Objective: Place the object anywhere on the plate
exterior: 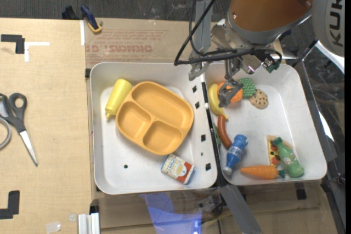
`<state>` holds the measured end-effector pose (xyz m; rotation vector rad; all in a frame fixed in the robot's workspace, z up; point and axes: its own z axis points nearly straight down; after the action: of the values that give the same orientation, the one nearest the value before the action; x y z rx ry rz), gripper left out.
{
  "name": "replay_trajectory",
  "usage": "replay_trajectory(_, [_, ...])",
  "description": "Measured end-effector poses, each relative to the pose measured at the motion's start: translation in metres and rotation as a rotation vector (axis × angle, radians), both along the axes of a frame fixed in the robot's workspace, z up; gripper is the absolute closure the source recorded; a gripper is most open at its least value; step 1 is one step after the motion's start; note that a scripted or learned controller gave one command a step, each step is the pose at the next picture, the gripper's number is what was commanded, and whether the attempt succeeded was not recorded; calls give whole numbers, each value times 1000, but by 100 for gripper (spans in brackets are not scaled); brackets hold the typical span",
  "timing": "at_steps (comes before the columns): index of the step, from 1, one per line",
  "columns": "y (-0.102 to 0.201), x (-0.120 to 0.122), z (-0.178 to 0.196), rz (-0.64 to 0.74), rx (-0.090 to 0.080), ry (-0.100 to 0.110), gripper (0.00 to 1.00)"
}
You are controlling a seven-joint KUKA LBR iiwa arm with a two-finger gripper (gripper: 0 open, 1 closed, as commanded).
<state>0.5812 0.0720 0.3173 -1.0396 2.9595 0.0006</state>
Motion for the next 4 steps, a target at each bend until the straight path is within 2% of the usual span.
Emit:
replay_trajectory(1, [0, 2, 9, -5, 3, -4, 100])
replay_trajectory(2, [1, -86, 55, 323, -1, 1, 100])
replay_trajectory(3, [22, -34, 57, 518, 0, 0, 100])
replay_trajectory(4, [49, -27, 0, 761, 0, 2, 100])
